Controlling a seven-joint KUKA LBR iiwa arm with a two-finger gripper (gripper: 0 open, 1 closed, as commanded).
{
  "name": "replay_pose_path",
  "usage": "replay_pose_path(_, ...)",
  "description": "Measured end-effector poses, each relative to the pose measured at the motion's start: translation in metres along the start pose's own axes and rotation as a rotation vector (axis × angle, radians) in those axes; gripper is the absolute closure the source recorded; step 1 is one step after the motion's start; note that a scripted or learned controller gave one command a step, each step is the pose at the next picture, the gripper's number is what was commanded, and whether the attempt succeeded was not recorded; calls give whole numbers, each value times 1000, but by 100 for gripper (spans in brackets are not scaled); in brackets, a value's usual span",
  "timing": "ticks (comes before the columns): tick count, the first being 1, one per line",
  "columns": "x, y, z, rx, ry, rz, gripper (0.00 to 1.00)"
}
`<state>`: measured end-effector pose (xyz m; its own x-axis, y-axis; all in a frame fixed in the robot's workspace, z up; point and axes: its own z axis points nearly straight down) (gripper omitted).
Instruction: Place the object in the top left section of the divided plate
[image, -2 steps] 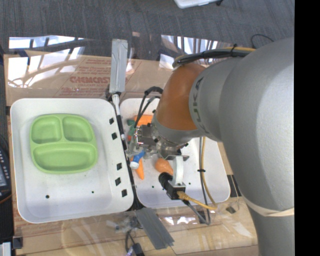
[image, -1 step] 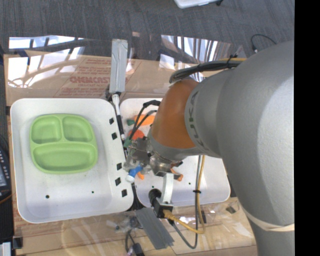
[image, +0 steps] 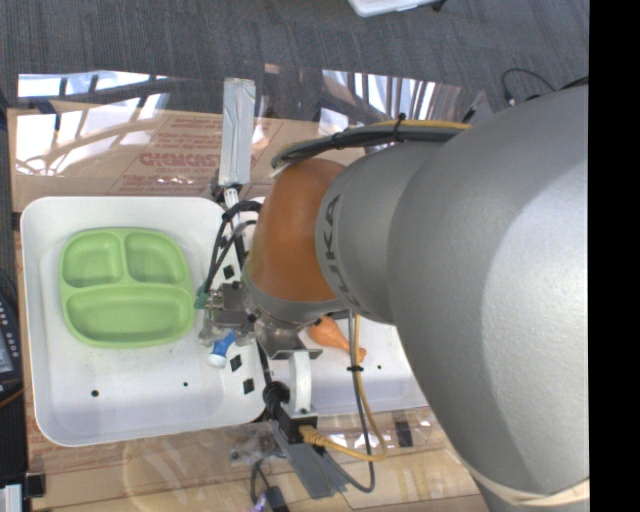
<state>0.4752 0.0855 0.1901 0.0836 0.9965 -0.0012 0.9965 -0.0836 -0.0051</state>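
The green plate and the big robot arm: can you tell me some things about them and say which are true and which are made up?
1. The green plate lies in the left white bin. True.
2. The plate has five sections. False: it has three, two small ones at the top and one wide one below.
3. An orange object peeks out from under the arm in the right bin. True.
4. The orange object already sits in the plate's top left section. False: all the plate's sections are bare, and the orange object is over in the other bin.
5. The arm has a blue band. False: its band is orange.
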Motion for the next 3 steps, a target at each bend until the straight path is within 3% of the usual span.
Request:
replay_pose_path(1,-69,17,0,-1,0,126,100)
replay_pose_path(2,-5,1,0,0,1,156,100)
replay_pose_path(3,-37,4,0,1,1,-322,100)
